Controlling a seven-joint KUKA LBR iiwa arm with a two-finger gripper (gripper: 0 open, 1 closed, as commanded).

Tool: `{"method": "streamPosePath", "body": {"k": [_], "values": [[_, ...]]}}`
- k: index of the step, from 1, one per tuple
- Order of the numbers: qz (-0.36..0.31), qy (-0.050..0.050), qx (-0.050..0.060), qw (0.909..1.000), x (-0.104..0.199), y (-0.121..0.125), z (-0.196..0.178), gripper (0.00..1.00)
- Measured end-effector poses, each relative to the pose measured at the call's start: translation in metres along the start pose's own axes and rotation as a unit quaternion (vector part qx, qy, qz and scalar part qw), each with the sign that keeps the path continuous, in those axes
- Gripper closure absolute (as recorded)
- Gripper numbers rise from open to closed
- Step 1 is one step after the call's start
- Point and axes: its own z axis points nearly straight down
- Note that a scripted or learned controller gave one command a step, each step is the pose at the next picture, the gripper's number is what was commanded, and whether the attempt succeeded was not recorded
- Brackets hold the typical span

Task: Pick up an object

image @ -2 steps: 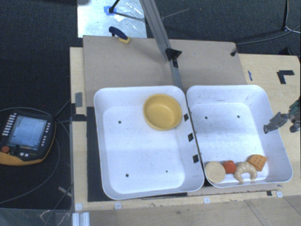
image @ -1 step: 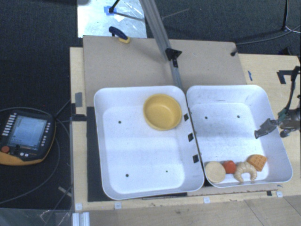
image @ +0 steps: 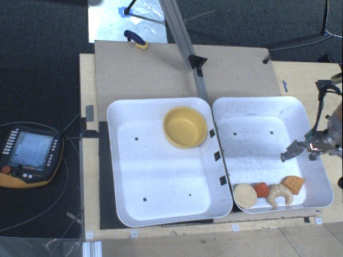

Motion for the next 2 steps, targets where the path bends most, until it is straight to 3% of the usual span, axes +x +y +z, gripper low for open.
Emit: {"method": "streamPosePath", "body": {"k": [1, 2], "values": [[0.000, 0.000, 0.001, 1.0000, -0.005, -0.002, 0.061, 0.00], [0.000, -0.001, -0.002, 1.0000, -0.006, -0.001, 0.048, 1.00]]}}
